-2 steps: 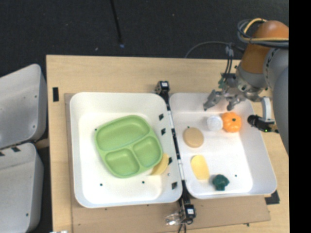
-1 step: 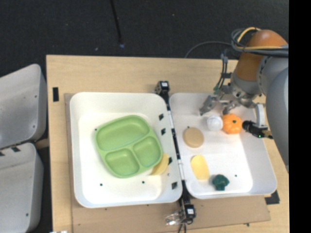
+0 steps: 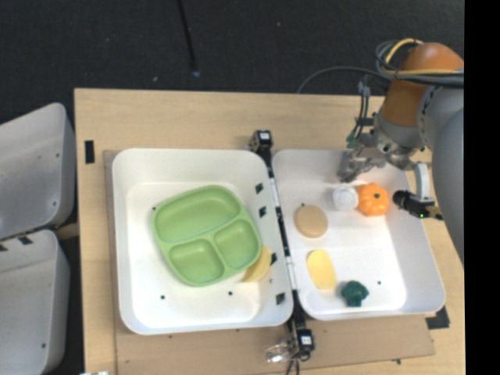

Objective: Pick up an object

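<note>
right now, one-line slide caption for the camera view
Grey KUKA arm's gripper poised over a small white round object beside an orange toy pumpkin in the right white bin.

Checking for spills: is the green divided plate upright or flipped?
Upright: the green divided plate shows its three hollow compartments facing up in the left bin.

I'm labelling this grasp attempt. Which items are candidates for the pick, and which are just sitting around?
Candidates, right bin, nearest the gripper first:
white object
orange pumpkin
tan disc
yellow block
green piece

Lying about, left bin:
green divided tray
yellow banana
</note>
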